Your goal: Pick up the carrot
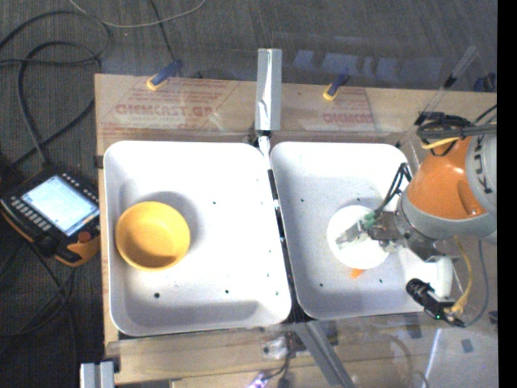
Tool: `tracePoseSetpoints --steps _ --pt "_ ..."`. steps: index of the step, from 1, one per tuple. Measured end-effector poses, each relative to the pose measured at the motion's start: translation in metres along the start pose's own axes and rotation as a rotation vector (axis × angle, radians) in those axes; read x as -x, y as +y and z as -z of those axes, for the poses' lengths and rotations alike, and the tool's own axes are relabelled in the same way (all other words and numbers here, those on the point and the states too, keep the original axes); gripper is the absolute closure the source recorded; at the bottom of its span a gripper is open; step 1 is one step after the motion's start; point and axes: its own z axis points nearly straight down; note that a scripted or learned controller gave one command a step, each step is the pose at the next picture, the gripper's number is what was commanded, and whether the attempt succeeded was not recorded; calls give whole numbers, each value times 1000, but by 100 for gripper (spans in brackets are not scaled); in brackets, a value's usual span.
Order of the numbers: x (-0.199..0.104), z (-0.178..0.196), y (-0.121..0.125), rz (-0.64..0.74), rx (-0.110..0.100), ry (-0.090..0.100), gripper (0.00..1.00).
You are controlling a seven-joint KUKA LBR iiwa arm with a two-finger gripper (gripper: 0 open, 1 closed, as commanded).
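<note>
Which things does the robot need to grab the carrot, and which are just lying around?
For the job:
- carrot, an orange bit peeking out at the white plate's near edge
- hand, over the plate
- right bin, where the carrot lies

Just lying about:
- white plate
- yellow bowl in the left bin
- handheld screen beside the bench

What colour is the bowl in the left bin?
Yellow: the bowl shows plainly in the camera view.

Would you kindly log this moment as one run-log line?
arm: over right bin | gripper: above white plate | carrot: at plate edge, ungrasped | yellow bowl: left bin
</note>
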Motion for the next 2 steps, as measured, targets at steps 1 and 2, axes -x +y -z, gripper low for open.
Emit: tracePoseSetpoints --steps 1,2 --pt "2 -5 3 165 12 -2 0" --pt "2 -5 4 209 15 -3 0"
